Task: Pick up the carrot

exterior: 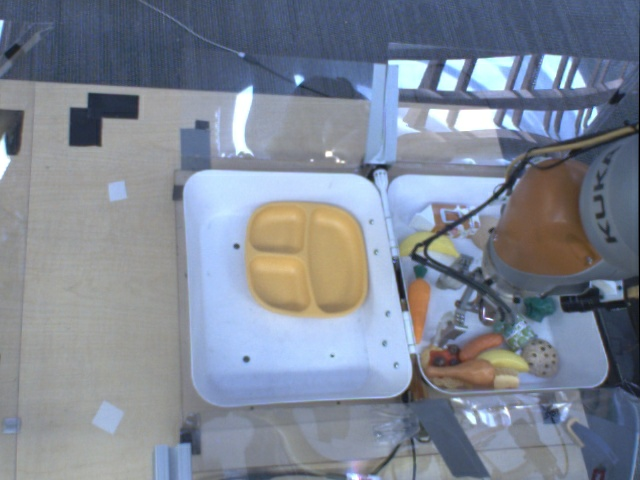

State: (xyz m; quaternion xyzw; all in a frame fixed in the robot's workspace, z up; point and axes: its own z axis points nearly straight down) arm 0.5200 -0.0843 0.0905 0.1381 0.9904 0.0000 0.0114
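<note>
Reaching in from the right, the arm hangs its gripper [468,313] over the right bin [597,368]; how wide it stands, I cannot tell. Just left lies the carrot [418,308], lengthwise near the bin's left wall.

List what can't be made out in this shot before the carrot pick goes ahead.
- Gripper: too small and cluttered in the camera view to tell its state.
- Right bin: much of its floor is hidden under the arm.
- Carrot: visible by the left wall, but several orange pieces in the near pile are too small and overlapped to identify.
- Speckled ball: detail too small to name it.
</note>
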